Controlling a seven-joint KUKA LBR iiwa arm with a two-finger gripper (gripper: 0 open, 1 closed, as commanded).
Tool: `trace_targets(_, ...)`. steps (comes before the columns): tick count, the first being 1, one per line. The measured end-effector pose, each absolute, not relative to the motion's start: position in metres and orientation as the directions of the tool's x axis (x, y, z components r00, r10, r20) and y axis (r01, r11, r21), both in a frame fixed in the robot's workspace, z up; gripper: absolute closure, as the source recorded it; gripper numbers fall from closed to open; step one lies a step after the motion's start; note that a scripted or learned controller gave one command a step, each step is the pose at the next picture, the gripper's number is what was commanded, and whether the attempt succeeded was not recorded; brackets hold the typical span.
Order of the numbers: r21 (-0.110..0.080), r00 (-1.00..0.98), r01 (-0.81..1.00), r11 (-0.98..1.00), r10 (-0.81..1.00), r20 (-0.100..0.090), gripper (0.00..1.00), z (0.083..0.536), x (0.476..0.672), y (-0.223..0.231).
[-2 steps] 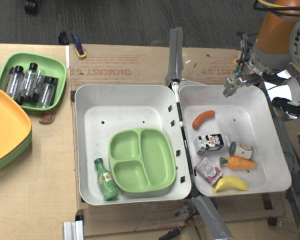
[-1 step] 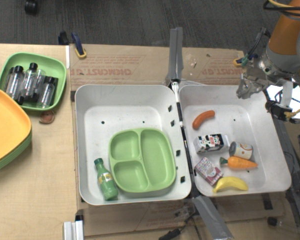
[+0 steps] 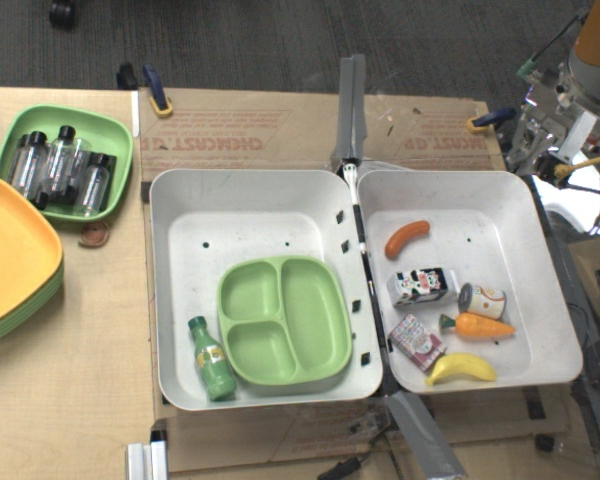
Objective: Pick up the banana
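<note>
Basically approach step, nothing grasped yet. Grey KUKA arm (image 3: 588, 38) sits at the upper right, above and outside the shallow white right bin (image 3: 516, 200), well apart from the target; its end effector (image 3: 552, 136) hangs near the bin's far right corner amid cables, and whether it is open or closed cannot be told, nothing visibly in it. Shallow white left bin (image 3: 180, 218) holds a green three-compartment plastic tray (image 3: 283, 320) and a small green bottle (image 3: 211, 358). Yellow plastic banana (image 3: 461, 370) lies flat at the right bin's near edge, just beside a pink packet (image 3: 416, 339) and an orange toy carrot (image 3: 480, 326). Best move, by my judgement: come straight down over the banana's middle, jaws across its short width, clear of packet and bin wall.
</note>
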State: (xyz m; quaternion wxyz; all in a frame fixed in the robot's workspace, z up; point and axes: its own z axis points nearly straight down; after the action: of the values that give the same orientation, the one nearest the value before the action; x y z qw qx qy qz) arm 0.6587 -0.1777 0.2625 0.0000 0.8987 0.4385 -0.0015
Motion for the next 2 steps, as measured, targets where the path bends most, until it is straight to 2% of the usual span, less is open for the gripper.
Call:
trace_targets(1,-0.004,0.241,0.971,-0.241,0.971,-0.001,1.0,0.218,0.647,-0.168)
trace_targets(2,-0.002,-0.088,0.996,0.088,0.996,0.0,1.0,0.195,0.615,-0.155)
